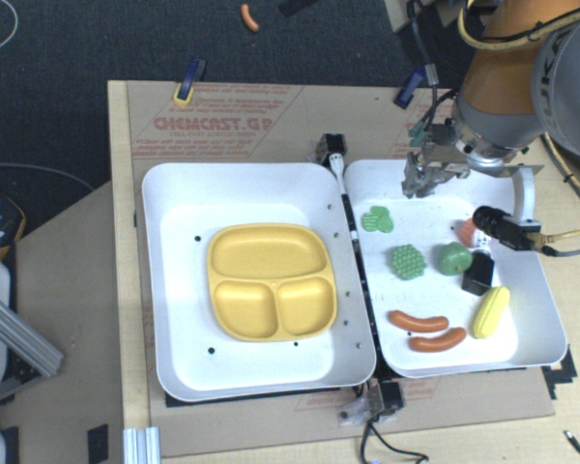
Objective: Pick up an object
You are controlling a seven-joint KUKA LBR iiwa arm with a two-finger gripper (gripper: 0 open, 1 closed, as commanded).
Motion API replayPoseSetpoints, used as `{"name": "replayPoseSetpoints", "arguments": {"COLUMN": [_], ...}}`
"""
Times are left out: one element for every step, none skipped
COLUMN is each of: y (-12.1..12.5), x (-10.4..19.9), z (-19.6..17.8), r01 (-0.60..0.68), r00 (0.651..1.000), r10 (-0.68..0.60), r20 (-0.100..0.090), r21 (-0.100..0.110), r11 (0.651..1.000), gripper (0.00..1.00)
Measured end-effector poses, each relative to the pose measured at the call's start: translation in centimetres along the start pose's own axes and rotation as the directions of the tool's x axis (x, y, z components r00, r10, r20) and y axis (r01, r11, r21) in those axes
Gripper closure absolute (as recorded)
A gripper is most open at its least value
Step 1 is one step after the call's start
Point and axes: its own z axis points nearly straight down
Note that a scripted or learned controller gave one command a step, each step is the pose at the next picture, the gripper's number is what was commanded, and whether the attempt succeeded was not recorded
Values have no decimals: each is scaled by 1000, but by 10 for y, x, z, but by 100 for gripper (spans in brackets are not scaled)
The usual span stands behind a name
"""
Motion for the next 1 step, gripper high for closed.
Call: {"name": "replayPoseSetpoints", "arguments": {"y": [20], "x": [-3], "z": [13], "r01": [-3], "r00": [1000], "r10": [3], "r20": [2], "r21": [3], "r11": [1000], "gripper": [100]}}
